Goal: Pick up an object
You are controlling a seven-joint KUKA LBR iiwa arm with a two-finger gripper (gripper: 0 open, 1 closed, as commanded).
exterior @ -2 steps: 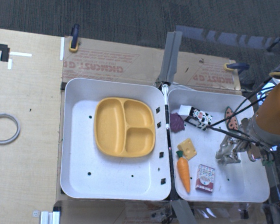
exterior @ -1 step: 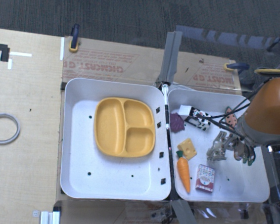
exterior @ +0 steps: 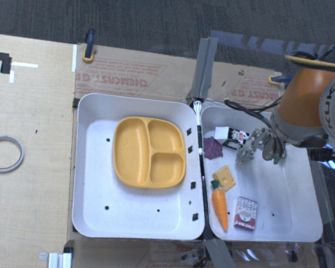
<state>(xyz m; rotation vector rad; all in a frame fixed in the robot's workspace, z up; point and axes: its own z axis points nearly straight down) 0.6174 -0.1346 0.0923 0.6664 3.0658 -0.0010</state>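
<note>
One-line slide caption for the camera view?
Gripper hovers over right bin holding carrot, cheese and small box; yellow plate in left bin.

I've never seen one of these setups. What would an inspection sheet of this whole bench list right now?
Surface: wooden bench bearing left bin and right bin.
Job's things: carrot, cheese-like wedge, purple piece, small red carton, all in the right bin.
Clutter: yellow divided plate in the left bin; tape roll on the bench.
Grippers: gripper over the right bin's back.
Cables: black cable near the arm.
Surroundings: cardboard sheet behind the bins.
</note>
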